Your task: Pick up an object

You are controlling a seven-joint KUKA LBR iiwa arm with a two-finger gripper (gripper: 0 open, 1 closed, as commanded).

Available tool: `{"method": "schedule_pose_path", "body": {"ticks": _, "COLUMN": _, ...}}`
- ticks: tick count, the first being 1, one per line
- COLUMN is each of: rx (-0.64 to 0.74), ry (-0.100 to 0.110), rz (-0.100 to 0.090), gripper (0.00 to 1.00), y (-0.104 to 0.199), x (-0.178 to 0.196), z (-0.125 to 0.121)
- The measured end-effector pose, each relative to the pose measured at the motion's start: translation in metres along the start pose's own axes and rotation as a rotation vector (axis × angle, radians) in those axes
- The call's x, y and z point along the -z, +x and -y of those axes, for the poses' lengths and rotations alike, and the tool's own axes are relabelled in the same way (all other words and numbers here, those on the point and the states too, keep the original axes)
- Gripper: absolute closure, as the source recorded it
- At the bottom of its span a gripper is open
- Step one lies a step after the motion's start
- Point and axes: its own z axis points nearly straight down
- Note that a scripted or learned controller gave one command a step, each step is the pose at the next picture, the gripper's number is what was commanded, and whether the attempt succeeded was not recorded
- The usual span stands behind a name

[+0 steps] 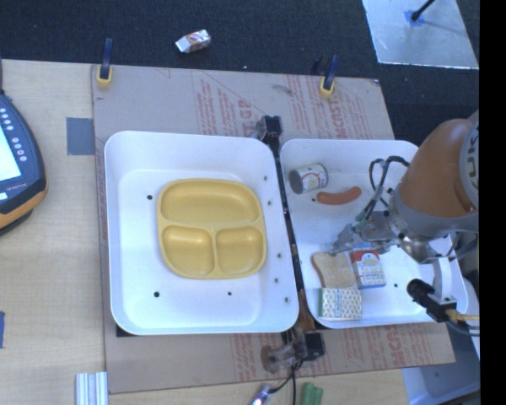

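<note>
The right bin [308,154] holds a small can lying on its side [309,178], a hot dog sausage [338,196], a tan slice of bread [335,269], a green-and-white packet [340,304] and a small red-and-white carton [368,269]. My gripper [360,235] hangs low over the middle of this bin, just above the carton and the bread. The arm's orange band [438,171] and grey wrist cover the bin's right part.
The left bin [122,226] carries a yellow divided plate [211,227]. A teach pendant [4,163] lies on the bench at far left. Clamps [104,72] hold the cardboard at the back. A crumpled wrapper [193,41] lies on the dark floor beyond.
</note>
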Motion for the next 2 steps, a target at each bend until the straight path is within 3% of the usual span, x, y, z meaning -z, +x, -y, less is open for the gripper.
{"method": "schedule_pose_path", "body": {"ticks": 1, "rx": 0.004, "ry": 0.002, "rz": 0.002, "gripper": 1.00, "y": -0.001, "x": 0.010, "z": 0.000}}
{"method": "schedule_pose_path", "body": {"ticks": 2, "rx": 0.001, "ry": 0.003, "rz": -0.003, "gripper": 1.00, "y": 0.072, "x": 0.099, "z": -0.022}}
